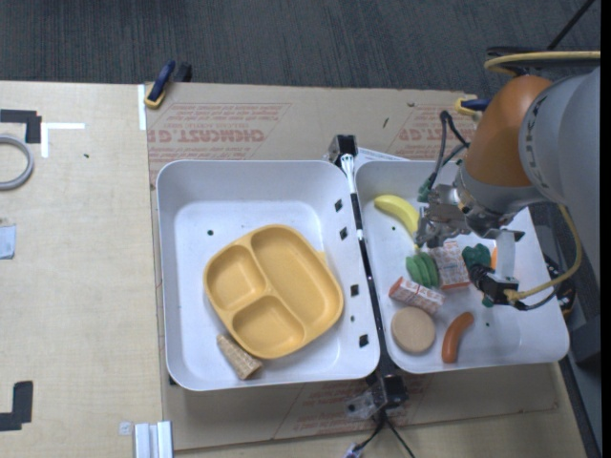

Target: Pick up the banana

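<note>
A yellow banana (399, 212) lies in the right bin (535, 342), near its far left part. My gripper (436, 229) hangs over that bin just right of the banana's near end, pointing down toward the toy food. The grey arm with its orange band (506, 141) reaches in from the right above it. Nothing shows between the fingers.
Right bin also holds a green vegetable (423, 268), a small printed box (451, 263), a wrapped bar (415, 295), a round cracker (413, 331), a sausage (456, 337) and a dark green piece (475, 254). Left bin (181, 284) holds a yellow divided plate (273, 290) and a wafer (238, 357).
</note>
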Controlling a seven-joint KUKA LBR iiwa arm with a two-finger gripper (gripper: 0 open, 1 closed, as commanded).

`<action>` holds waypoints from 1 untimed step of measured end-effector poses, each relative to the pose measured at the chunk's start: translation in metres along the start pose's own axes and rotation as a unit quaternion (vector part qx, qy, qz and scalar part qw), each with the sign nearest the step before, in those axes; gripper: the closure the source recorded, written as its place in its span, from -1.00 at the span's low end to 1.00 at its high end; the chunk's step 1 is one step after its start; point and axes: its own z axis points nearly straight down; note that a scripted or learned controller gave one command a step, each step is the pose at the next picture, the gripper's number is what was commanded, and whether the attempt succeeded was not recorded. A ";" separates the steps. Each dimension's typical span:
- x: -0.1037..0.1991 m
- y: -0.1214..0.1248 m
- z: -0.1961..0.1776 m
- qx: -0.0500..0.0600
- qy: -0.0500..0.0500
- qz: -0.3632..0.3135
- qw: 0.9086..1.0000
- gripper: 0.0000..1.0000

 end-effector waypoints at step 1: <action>0.000 0.000 0.001 0.000 0.000 0.000 1.000 -1.00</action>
